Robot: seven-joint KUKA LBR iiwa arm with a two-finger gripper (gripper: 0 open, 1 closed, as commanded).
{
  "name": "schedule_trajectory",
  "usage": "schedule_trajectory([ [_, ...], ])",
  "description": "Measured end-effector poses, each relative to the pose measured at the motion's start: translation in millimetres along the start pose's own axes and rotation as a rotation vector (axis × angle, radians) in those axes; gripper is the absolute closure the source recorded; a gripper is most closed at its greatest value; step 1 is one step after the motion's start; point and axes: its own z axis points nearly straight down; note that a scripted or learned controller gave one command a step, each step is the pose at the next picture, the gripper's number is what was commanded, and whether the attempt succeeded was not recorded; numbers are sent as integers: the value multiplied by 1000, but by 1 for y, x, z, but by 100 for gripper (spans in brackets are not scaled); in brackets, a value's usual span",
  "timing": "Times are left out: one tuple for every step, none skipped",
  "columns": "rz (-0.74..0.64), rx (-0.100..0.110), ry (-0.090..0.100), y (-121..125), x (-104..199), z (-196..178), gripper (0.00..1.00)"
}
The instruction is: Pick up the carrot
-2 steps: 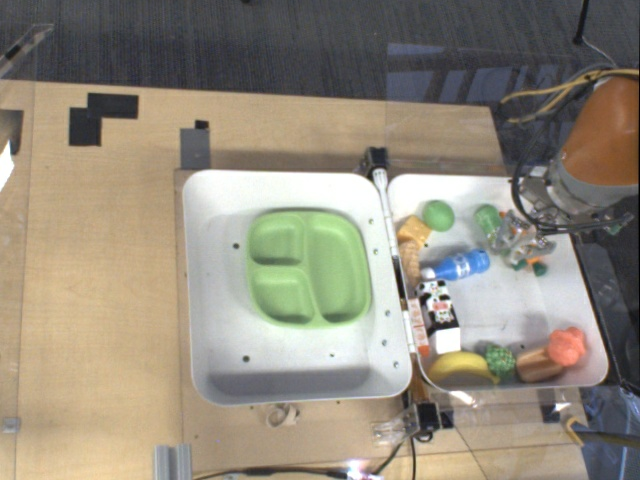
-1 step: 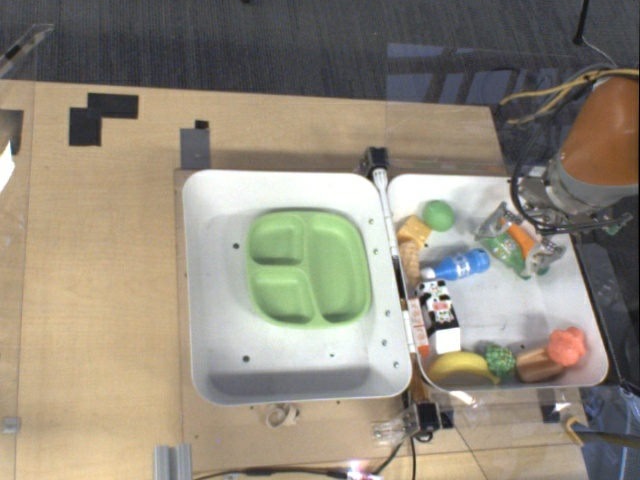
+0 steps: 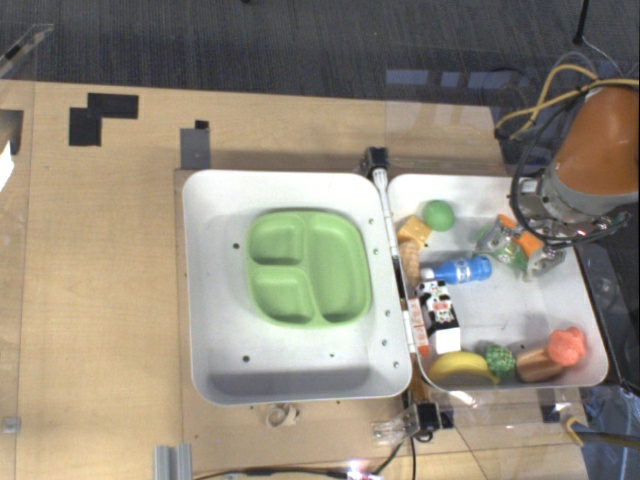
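The gripper (image 3: 532, 256) is down in the right bin (image 3: 590, 298), near its far right side, and something orange, apparently the carrot (image 3: 524, 236), sits right at its fingers beside a green-and-clear object (image 3: 500, 243); the view is too cluttered there to say if the carrot is pinched or if the fingers are spread or pressed together. Elsewhere in that bin lie a green ball (image 3: 437, 214), a blue bottle (image 3: 462, 269) and a banana (image 3: 462, 367), while the left bin (image 3: 215, 268) holds a green tray (image 3: 305, 267)
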Motion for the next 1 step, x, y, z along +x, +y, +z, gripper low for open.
schedule_trajectory([
  [29,-7,5,-11,-5,-45,0],
])
